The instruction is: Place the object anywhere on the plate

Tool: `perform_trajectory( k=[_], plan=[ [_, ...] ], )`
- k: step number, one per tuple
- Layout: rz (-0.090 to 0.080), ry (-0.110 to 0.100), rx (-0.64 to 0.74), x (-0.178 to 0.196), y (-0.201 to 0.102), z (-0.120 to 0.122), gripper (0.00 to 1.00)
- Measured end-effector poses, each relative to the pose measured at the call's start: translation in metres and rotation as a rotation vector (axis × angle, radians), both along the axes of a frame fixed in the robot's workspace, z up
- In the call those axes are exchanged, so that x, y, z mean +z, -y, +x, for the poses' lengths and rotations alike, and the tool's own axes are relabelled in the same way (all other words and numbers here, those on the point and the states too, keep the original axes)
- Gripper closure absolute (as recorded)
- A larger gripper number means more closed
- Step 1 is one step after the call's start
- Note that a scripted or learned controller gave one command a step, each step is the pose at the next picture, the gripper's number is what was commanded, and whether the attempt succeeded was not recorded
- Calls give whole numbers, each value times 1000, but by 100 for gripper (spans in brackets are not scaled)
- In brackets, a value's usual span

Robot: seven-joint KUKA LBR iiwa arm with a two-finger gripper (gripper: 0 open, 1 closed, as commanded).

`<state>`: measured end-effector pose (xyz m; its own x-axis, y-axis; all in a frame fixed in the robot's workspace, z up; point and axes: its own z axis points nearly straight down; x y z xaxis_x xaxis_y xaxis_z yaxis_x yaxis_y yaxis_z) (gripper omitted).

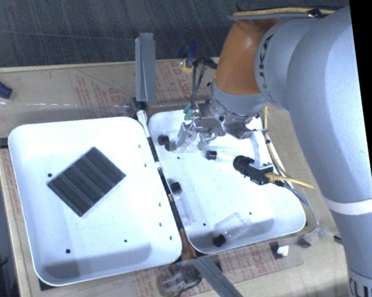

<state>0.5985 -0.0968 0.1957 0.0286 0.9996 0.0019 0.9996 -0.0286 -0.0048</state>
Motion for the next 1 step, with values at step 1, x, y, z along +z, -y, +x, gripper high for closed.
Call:
perform_trajectory(
  k=[1],
  plan=[
    [-2, 1, -8, -5, -96, 34, 100]
  ],
)
